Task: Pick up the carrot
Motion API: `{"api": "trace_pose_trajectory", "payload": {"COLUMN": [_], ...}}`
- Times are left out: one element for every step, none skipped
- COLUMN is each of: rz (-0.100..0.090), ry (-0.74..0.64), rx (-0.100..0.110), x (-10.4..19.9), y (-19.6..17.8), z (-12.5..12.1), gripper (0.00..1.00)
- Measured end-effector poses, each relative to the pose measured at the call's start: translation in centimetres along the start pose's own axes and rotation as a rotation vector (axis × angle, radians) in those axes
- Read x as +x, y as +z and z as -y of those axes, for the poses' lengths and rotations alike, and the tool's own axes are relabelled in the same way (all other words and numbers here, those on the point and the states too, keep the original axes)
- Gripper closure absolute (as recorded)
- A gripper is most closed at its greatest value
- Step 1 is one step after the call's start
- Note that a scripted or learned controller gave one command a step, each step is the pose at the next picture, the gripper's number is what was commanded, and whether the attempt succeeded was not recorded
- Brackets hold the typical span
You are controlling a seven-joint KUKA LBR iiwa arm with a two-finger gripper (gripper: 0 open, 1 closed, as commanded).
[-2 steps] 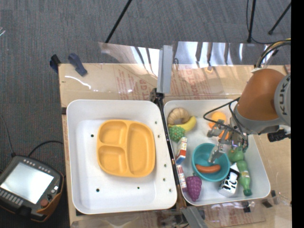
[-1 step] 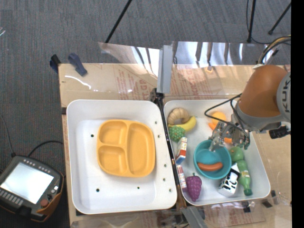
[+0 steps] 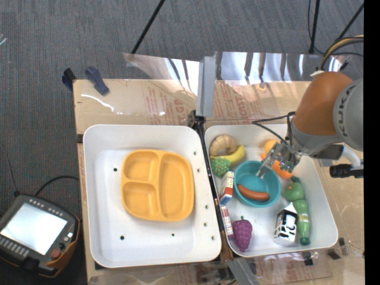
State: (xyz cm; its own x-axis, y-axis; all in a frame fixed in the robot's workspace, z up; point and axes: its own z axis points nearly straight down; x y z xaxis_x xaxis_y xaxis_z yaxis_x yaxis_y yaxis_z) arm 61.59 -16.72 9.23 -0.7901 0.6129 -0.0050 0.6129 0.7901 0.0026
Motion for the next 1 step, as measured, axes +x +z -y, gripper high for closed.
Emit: {"api": "trace_pose_trajectory", "payload": {"rz": [0.004], "ry": [0.07], "rx": [-0.005], "x": [4.76], "y": [-10.08], "z": [-10.32], "gripper": [1.0]}}
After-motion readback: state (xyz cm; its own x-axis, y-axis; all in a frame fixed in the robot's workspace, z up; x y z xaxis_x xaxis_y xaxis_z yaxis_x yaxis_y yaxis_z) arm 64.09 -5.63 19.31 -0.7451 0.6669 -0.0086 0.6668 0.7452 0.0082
